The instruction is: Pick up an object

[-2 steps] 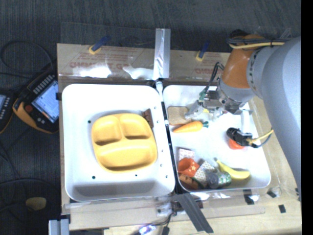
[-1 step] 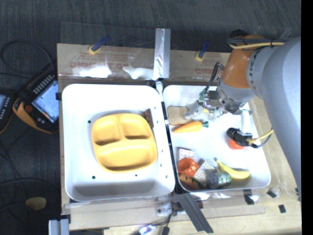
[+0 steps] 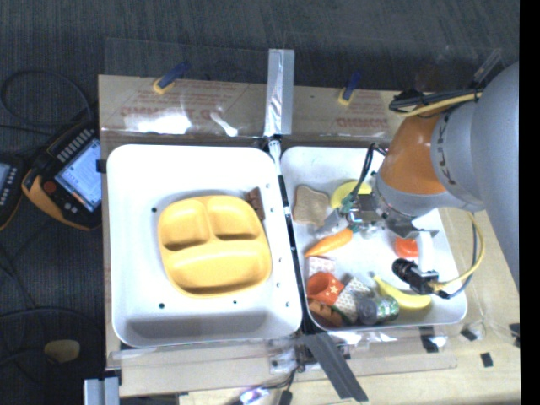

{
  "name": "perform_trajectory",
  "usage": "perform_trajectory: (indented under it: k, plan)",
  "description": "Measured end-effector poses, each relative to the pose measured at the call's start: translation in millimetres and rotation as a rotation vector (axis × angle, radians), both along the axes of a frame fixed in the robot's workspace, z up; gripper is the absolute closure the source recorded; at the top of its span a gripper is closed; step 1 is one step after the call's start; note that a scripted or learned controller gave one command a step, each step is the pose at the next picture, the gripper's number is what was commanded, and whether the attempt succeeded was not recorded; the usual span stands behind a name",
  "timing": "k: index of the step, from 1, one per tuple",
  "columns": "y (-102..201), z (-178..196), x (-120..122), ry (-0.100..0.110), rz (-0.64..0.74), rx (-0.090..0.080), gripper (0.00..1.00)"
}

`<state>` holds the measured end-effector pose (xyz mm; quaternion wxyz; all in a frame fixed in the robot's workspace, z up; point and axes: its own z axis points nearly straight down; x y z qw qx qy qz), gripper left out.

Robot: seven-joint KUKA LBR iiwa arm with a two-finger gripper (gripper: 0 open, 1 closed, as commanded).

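The gripper (image 3: 361, 216) is lowered into the right bin (image 3: 451, 310); its opening cannot be told. One carrot (image 3: 331, 242) lies touching at its 7 o'clock, one banana (image 3: 403, 298) at 5 o'clock. One yellow tray (image 3: 215, 243) is seen in the left bin (image 3: 135, 226).

Single fixed camera, mounted above the bench (image 3: 126, 91), looked down at a slant, took in both white bins (image 3: 118, 226) whole, arm (image 3: 456, 150) entered from frame right
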<state>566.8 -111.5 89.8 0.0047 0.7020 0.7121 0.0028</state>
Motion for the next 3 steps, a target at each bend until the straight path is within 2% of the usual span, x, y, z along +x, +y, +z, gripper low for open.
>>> perform_trajectory:
  k: [1, 2, 3]
  plan:
    - [3, 0, -23, -0.005, -0.043, -0.002, 0.00]
    - [-52, 0, -44, -0.003, 0.069, 0.006, 0.00]
    - [-2, 0, -78, -0.005, 0.131, -0.004, 0.00]
